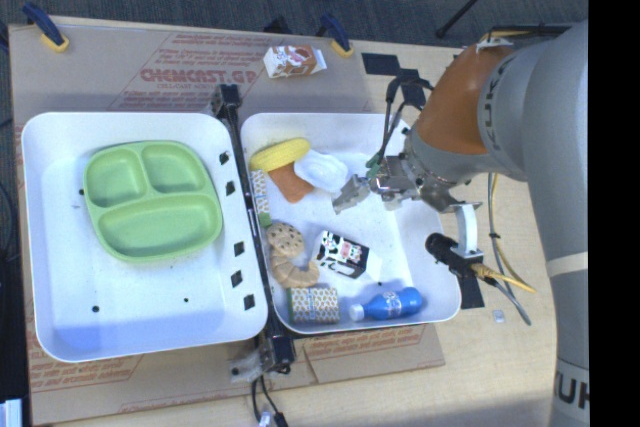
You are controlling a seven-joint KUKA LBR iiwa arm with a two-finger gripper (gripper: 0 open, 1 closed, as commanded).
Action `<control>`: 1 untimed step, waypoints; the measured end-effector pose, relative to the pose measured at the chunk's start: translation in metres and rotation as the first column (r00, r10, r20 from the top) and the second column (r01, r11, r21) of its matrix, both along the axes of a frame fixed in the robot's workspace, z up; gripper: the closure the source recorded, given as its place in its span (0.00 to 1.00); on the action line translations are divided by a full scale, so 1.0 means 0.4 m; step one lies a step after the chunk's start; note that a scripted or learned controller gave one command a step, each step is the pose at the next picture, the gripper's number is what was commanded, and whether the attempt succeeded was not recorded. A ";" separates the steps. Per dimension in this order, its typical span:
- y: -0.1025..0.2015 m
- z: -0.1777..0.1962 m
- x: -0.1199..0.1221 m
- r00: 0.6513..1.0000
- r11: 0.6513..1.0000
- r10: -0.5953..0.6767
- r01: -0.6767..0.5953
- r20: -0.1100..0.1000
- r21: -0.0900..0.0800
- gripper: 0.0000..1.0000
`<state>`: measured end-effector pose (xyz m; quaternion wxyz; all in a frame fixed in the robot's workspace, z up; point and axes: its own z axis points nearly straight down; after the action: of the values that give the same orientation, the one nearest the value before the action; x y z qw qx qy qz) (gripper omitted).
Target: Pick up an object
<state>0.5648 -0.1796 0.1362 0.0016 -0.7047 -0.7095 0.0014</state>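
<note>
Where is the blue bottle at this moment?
The blue bottle lies in the right bin, near its front edge, between the patterned roll and the bin's right corner.

Pincer (350,194) fingertips blurred, state unclear.

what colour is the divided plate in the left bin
Light green: the divided plate shows clearly in the camera view.

The counter (400,385) carries a sheet of cardboard (180,65); two white bins (40,245) and a small snack packet (294,61) lie on it.
</note>
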 end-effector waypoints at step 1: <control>0.155 -0.079 -0.117 1.000 1.000 0.001 -0.001 0.000 0.001 0.00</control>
<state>0.5181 -0.1177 0.1045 0.0019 -0.7043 -0.7099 0.0012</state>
